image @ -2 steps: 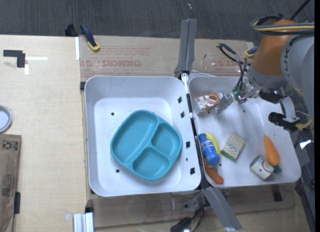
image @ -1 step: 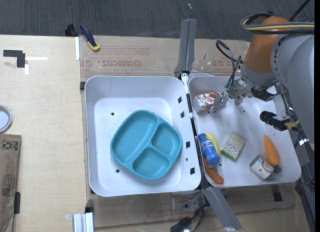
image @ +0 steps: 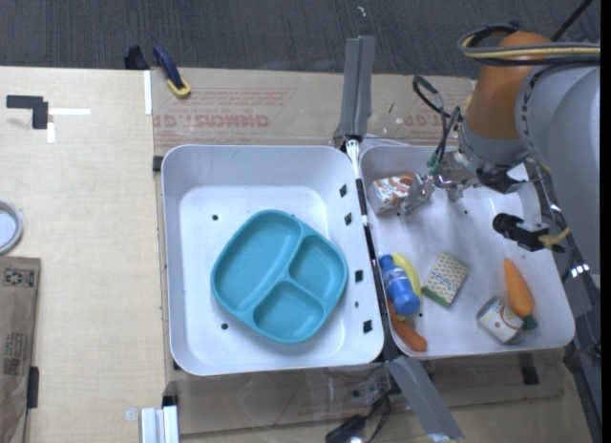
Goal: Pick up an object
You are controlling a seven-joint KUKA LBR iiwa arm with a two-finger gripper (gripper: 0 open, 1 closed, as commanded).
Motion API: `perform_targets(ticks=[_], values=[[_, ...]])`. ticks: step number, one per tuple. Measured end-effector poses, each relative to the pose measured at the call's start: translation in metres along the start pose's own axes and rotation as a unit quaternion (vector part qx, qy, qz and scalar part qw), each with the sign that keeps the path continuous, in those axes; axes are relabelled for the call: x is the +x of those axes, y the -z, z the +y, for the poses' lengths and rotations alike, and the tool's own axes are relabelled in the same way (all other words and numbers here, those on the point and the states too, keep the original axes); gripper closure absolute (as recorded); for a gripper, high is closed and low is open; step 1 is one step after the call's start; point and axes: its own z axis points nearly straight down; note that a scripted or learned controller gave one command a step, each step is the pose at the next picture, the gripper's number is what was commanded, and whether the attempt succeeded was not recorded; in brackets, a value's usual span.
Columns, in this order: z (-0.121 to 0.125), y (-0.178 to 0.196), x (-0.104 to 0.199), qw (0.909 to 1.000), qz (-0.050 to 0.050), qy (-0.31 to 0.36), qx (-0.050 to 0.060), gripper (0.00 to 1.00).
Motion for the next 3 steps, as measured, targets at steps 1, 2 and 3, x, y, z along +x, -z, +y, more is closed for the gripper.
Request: perform_targets(ticks=[1, 2, 3], values=[[0.0005, 0.0102, 0.0007, 1.0, 0.0, 0.001, -0.001, 1.0], [0.0021, 0.0104, 0.0034, 1.0, 0.002, 0.002, -0.002, 0.0], [0.0036, 0.005, -0.0003, 1.0, 0.005, -0.002, -0.004, 0.0]])
